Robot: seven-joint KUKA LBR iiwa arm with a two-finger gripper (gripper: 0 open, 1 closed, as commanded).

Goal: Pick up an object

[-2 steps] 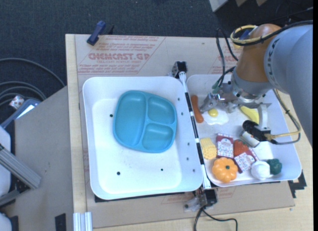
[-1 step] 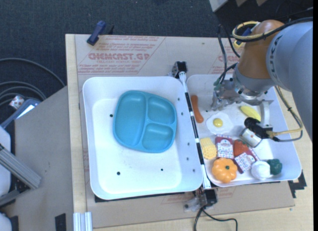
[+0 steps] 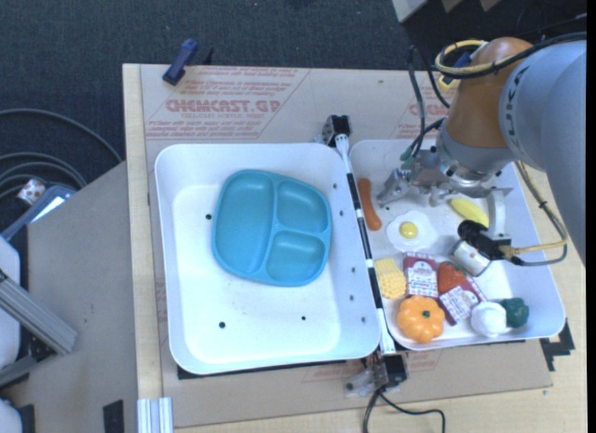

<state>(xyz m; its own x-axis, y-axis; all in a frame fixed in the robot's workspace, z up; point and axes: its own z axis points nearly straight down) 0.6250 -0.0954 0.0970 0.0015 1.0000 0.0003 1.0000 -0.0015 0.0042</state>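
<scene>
Two shallow white bins sit side by side on the bench, the left bin (image 3: 186, 263) larger in view and the right bin (image 3: 545, 305) crowded along its near half. Over the right bin's far end hangs the grey arm (image 3: 549, 96) with its orange band (image 3: 480, 96), reaching in from the right; the gripper (image 3: 419, 180) sits low above the bin floor, and whether it is spread or closed cannot be told from this angle — nothing can be seen caught in it. In the left bin a blue divided plate (image 3: 272, 228) lies flat toward the far side, well apart from the arm. The small things to pick from all lie in the right bin: an orange pumpkin (image 3: 420, 319) at the near edge, a red packet (image 3: 421, 277) just behind it, a second red packet (image 3: 456, 299) beside that, and a yellow waffle-like piece (image 3: 390, 278) against the left wall. A hot dog (image 3: 369, 204) lies along the same wall, just left of the gripper. A fried egg (image 3: 408, 230) rests close below the gripper, a banana (image 3: 467, 209) shows under the wrist, and a small can (image 3: 470, 256) lies on its side near it. A white round item (image 3: 487, 319) and a dark green piece (image 3: 514, 311) touch at the near right corner.
</scene>
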